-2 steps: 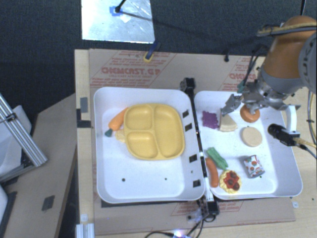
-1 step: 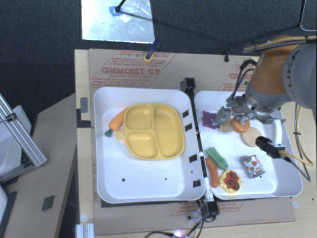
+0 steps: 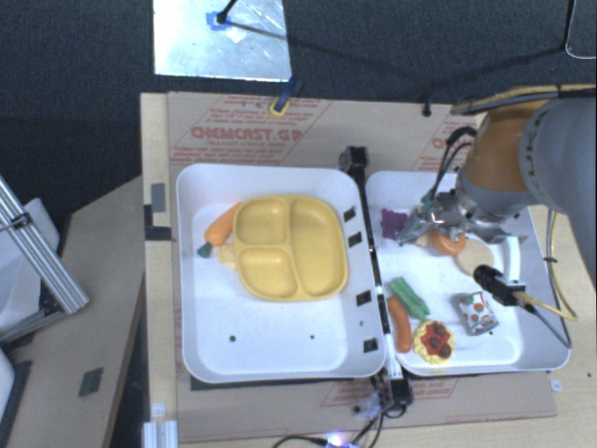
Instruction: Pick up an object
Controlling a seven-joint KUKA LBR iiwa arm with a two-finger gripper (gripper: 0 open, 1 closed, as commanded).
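My gripper (image 3: pixel 422 230) hangs low over the upper middle of the right bin (image 3: pixel 532 343), just right of a purple toy (image 3: pixel 394 221) and beside an orange toy (image 3: pixel 449 243). A beige disc (image 3: pixel 475 256) lies just right of the orange toy. Toward the front of this bin lie a green bean pod (image 3: pixel 408 297), a red-orange sausage (image 3: pixel 400 323), a small plate of spaghetti (image 3: pixel 434 341) and a small patterned box (image 3: pixel 477 312). The grey arm with its orange band (image 3: pixel 499 147) covers the bin's upper right.
The left bin (image 3: pixel 201 343) holds a yellow divided plate (image 3: pixel 283 247) with a toy carrot (image 3: pixel 220 226) at its left edge. A black-tipped cable (image 3: pixel 499 286) crosses the right bin's right side. A black divider (image 3: pixel 370 250) runs between the bins.
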